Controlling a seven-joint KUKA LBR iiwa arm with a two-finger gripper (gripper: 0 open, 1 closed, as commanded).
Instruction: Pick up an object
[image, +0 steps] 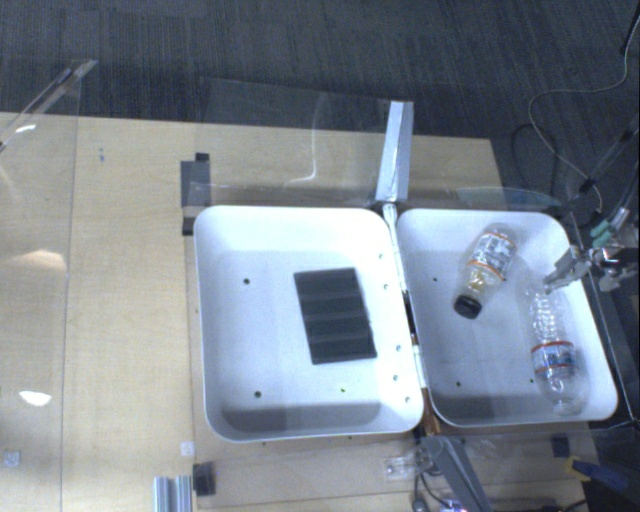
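Right bin (440, 400): capped bottle (484, 268) at 12 o'clock, clear bottle (551, 345) along the 3 o'clock wall, floor between open. Left bin (215, 330): black pad (334, 315) central. Gripper (566, 272) at the right bin's 2 o'clock edge; finger state cannot be told.

The desk (110, 330) looked like pale wood or laminate, smooth with a faint sheen where light caught it. Both bins, the left bin (225, 300) and the right bin (440, 330), appeared to be white plastic, smooth and slightly glossy. The dark pad (334, 315) in the left bin was matt black and ribbed, possibly rubber or foam. The small bottle (484, 268) and the clear bottle (550, 345) were transparent, shiny plastic, each with a paper-like label. Beyond the desk, the floor (300, 40) looked like dark, rough carpet.
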